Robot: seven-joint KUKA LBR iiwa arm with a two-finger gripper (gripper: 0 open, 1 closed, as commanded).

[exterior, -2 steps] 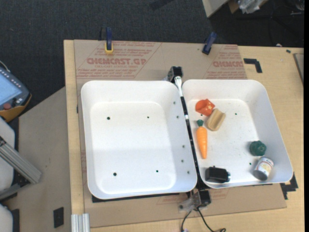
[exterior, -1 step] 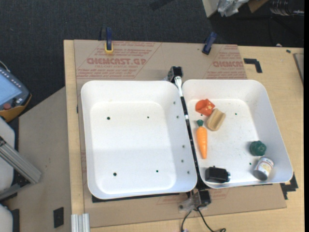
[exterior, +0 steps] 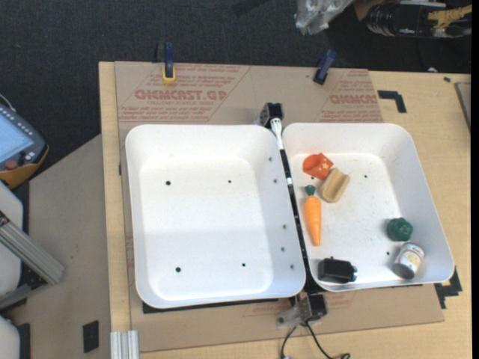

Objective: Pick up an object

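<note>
The right white bin (exterior: 368,209) holds several small objects. A red-orange crumpled piece (exterior: 317,165) lies near its far left, with a tan block (exterior: 334,185) just beside it. An orange carrot (exterior: 313,220) lies along the left wall, green end pointing away. A black object (exterior: 337,270) rests at the near edge. A dark green lump (exterior: 399,229) and a small tin can (exterior: 409,259) sit at the near right. My gripper (exterior: 320,7) hangs high beyond the bench's far edge, well away from both bins, with nothing seen in it.
The left white bin (exterior: 202,215) adjoins the right one along a black divider (exterior: 285,178). Both rest on a cardboard sheet (exterior: 224,88) held by clamps (exterior: 168,60) at the far edge. A blue-screened device (exterior: 15,140) stands off the bench at left.
</note>
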